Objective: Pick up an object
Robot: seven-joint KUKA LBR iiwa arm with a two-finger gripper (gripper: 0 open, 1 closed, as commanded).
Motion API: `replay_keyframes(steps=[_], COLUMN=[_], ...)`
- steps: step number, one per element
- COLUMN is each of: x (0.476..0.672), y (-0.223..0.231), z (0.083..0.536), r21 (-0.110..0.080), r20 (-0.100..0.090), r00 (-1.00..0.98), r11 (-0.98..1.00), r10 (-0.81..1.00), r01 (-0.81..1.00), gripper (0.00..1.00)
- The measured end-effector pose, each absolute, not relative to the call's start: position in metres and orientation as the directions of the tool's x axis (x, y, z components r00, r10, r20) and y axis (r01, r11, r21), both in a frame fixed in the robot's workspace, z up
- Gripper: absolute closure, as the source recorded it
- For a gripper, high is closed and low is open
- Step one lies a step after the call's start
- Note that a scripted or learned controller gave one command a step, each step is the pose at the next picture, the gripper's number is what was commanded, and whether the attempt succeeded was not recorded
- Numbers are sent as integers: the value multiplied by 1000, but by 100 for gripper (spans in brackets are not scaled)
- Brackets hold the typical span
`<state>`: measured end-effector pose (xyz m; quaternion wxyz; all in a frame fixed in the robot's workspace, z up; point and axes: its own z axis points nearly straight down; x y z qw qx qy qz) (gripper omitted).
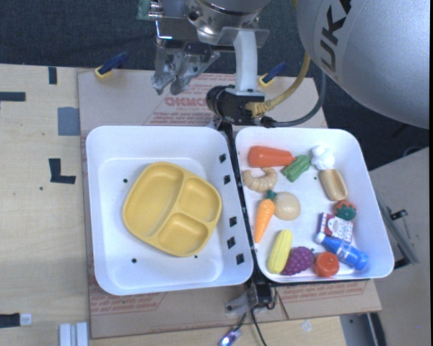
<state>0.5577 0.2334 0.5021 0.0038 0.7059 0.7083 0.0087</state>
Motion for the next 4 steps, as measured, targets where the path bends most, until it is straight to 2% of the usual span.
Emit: replay_keyframes(steps=[1,2,3,4], x=[480,486,510,481], y=[223,142,112,206], z=[448,318,422,393], r21=[-8,-16,10,-5], r20=[-3,-8,1,1], r00=[-3,8,2,-12], r11=[3,-8,-2,12], r10=[1000,1000,1000,1000], r01=[1000,1000,1000,1000], gripper=[100,100,100,100])
